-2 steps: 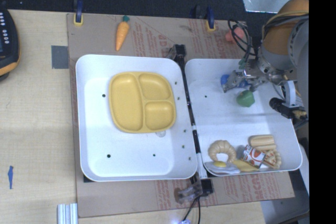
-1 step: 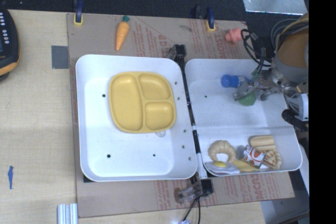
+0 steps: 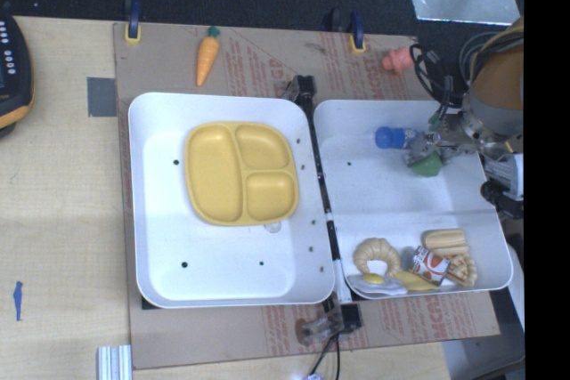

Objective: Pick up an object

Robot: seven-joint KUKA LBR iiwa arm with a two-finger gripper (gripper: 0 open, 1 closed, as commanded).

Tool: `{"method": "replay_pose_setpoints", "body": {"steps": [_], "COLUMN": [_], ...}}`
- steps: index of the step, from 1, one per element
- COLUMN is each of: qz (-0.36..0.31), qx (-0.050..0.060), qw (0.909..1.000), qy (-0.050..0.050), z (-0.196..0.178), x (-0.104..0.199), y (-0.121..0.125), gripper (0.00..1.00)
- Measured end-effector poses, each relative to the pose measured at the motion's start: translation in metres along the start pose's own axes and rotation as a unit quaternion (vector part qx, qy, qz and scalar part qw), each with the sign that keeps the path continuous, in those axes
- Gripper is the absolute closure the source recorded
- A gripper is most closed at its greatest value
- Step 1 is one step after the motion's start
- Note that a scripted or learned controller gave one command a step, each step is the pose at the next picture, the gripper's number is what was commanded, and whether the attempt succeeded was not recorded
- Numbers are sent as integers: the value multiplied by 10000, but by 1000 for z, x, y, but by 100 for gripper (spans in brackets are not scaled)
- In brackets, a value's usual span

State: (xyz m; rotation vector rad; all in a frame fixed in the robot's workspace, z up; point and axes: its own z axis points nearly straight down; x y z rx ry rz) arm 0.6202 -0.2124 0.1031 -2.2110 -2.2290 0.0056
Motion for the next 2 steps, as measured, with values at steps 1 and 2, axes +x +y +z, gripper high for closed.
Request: {"method": "replay_pose_setpoints", "body": {"steps": [1,2], "qz": [-5,-20], "qx": [-38,-31], "qw": [10000,10000], "qy": [8,21], "z": [-68,-123], "x": [57,136], "y": [5,-19], "gripper": [100,100]}}
